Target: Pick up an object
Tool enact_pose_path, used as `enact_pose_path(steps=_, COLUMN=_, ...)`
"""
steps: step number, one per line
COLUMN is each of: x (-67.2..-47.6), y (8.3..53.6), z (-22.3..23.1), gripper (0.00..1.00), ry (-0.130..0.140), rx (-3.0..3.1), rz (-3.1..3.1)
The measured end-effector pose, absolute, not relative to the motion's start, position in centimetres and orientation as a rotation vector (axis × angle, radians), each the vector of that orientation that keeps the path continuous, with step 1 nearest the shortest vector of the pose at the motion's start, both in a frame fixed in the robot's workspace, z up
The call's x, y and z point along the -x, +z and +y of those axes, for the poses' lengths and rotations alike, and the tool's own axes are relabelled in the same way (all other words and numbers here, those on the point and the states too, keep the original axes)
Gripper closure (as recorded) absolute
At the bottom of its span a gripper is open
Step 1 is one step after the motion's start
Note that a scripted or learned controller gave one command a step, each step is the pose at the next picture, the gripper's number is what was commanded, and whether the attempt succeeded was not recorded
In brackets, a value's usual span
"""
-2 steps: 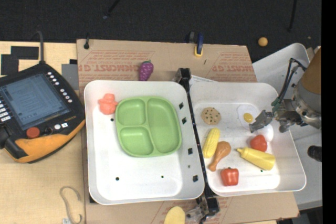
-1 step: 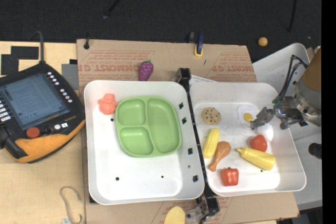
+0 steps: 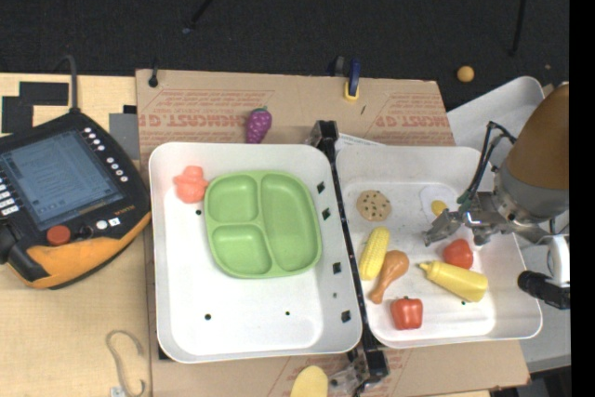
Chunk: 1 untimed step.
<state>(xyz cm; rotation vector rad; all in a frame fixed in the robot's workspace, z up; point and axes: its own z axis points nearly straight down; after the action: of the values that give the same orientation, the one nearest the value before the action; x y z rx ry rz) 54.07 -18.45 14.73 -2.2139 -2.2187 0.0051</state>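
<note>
Over in the right bin (image 3: pixel 521 325) is where it's all happening: the gripper (image 3: pixel 453 228) hangs low over the toy food, reaching in from the right, and directly under or just beside it sits a small red tomato-looking piece (image 3: pixel 457 253). Honestly I can't tell how the claw is set, the metal bits blur together from this angle, and nothing visibly sits in it, so I'd call the pick not made yet. The tomato looks like the likely target, but it's crowded: a yellow mustard bottle (image 3: pixel 457 280) lies touching or nearly touching it on the lower side, with a drumstick (image 3: pixel 389 274) and a corn cob (image 3: pixel 374 253) further left, a cookie (image 3: pixel 374 205) up top and a red bell pepper (image 3: pixel 406 312) near the front edge. If I were tuning this step, I'd centre the claw squarely over the tomato before dropping, and orient the closing direction so it doesn't come down on the mustard bottle. Round smooth plastic likes to squirt out sideways, so go low enough to close around the widest part. The left bin (image 3: pixel 177 311) just has a green divided plate (image 3: pixel 261 224) and a pink toy (image 3: pixel 190 185), well apart from all this.
</note>
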Motion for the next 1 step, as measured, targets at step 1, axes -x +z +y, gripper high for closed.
enact_pose_path(steps=1, x=-54.02, y=9.35, z=-18.17, gripper=0.0, ry=0.004, rx=2.215, rz=-2.219)
